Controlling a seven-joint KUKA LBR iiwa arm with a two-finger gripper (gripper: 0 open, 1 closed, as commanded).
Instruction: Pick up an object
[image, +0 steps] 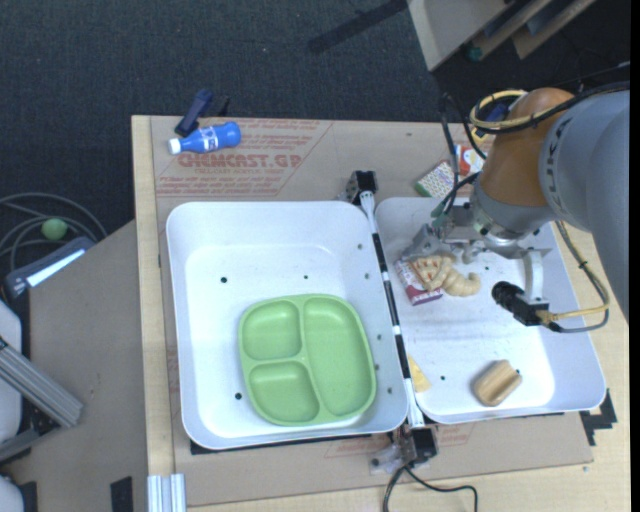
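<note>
Camera view: the arm (560, 140) reaches in from the right over the right bin (560, 395), with the end effector (452, 240) low above a snack packet (420, 278) and a pale, lumpy item (462, 284) near the bin's far left; whether it is released or clenched cannot be told. A tan bread-like piece (496, 382) lies well apart near the front of that bin. The left bin (200, 240) holds a green divided plate (304, 358), and a blue-and-white bottle (205, 138) lies on the tabletop (300, 150) behind it.
</note>
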